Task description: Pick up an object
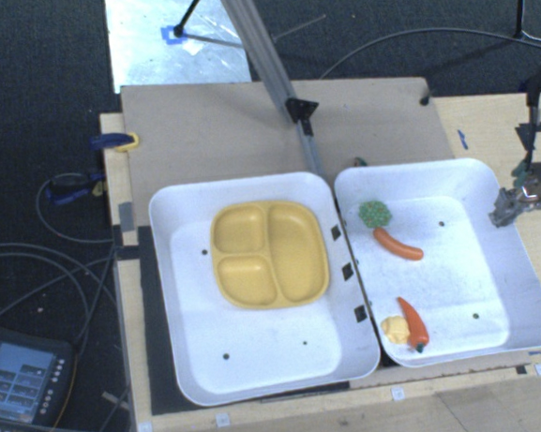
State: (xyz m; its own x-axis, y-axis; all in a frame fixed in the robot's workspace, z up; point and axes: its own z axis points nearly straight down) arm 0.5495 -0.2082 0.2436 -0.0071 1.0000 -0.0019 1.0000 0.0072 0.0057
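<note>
The right bin [487, 267] holds a green broccoli piece [375, 213] at its upper left. Just below it lies an orange sausage-shaped piece [398, 244]. Near the front wall a red-orange pepper [413, 323] lies against a small yellow piece [394, 327]. The gripper [507, 208] hangs at the right rim of that bin, well to the right of the objects and touching none of them. It looks small and dark from here.
The left bin [198, 358] holds a yellow divided plate [269, 254]. A grey pole [266, 55] slants down to the bins' back edge. Cables and a handheld pendant [16, 374] lie on the floor at left.
</note>
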